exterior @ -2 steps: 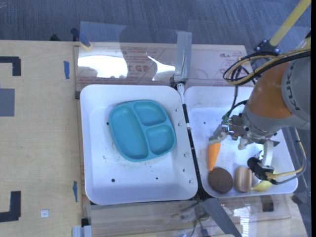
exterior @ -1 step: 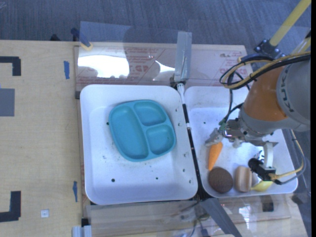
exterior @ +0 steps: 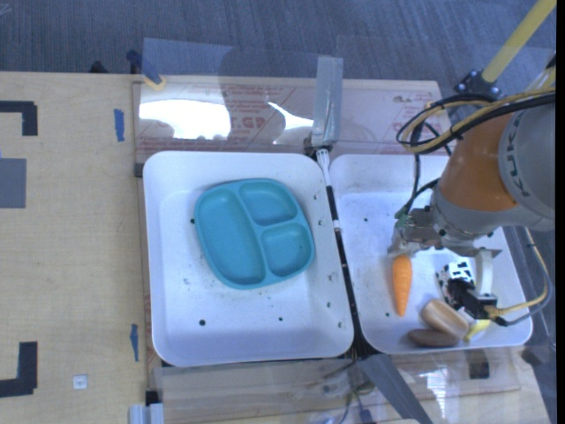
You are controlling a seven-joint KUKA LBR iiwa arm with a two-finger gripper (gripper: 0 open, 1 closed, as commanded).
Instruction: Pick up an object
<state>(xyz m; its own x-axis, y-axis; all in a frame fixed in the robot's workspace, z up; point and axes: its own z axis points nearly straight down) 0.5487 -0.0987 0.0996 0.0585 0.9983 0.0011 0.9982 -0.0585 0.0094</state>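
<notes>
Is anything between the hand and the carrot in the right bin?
Nothing visible does. The hand hangs at the upper end of the carrot in the right bin. The bread roll and a brown piece lie beside its lower tip, not between them.

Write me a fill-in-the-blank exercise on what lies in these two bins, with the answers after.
1. The blue plate is divided into ___ compartments.
2. It lies in a white bin, the one on the view's ___.
3. In the other bin lies a carrot, whose colour is ___.

Missing words: three; left; orange.
</notes>
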